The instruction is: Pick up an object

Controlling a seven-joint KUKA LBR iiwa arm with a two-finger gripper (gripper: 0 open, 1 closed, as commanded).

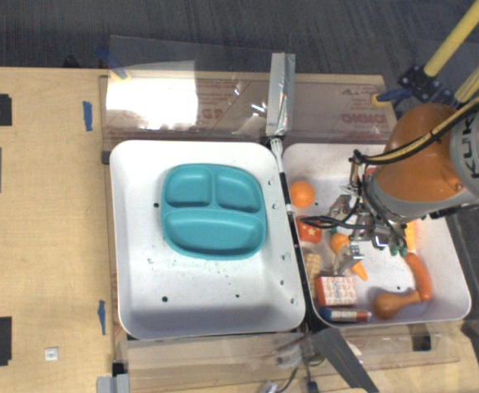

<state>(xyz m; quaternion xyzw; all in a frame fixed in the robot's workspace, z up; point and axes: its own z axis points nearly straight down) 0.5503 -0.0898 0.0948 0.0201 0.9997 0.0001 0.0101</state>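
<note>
The right bin [460,297] holds several small toy foods: an orange ball [302,194], a red-and-white piece [310,231], a red box [336,289], a corn cob [312,264], a brown pear-like piece [394,303], a red sausage [420,274] and a marker-like stick [343,314]. My gripper [355,237] hangs low over the middle of this bin, right above small orange pieces [341,241]. Cables and the wrist hide much of it.
The left bin [133,285] bears a teal divided plate [214,210]. A clear plastic wall [190,97] stands behind the bins, with a metal divider [279,92] between them. The arm's orange band [423,154] covers the right bin's far right part.
</note>
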